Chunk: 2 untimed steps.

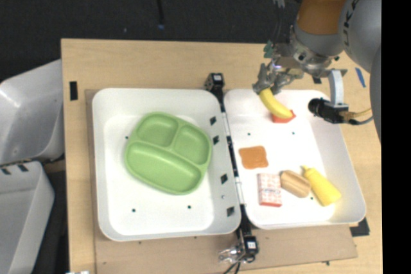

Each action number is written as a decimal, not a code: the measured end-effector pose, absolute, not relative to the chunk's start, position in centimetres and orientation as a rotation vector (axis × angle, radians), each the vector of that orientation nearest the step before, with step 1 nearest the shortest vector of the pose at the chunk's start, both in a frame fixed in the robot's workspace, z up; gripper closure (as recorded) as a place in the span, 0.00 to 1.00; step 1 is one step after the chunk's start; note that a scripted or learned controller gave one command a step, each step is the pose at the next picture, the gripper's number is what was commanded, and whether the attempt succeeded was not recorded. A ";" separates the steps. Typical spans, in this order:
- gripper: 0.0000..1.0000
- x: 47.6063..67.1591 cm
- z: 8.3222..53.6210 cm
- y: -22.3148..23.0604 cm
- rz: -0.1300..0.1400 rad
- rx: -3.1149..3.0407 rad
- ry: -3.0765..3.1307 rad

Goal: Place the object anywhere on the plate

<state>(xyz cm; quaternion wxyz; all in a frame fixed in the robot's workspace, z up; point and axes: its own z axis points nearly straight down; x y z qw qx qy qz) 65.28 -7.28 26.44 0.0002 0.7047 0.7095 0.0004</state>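
A green three-compartment plate (168, 152) lies in the left bin (109, 202). In the right bin (340, 157), near its far edge, a yellow banana (274, 106) lies slanted, its lower end resting against a small red-orange piece (286, 117). My gripper (272, 79) hangs directly over the banana's upper end, very close to it or touching it. The wrist hides where the two meet.
Toward the right bin's front lie an orange-brown flat square (253, 156), a red-and-white packet (269, 189), a tan bun (295, 183) and a yellow bottle (322, 187). A black fitting with a cable (325, 109) sits at that bin's right rim. Black clips line the divider between the bins.
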 end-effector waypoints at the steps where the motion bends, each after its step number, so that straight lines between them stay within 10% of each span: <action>1: 1.00 64.9 25.2 -1.8 -0.001 2.215 2.228; 2: 1.00 64.7 25.8 3.8 0.003 2.213 2.229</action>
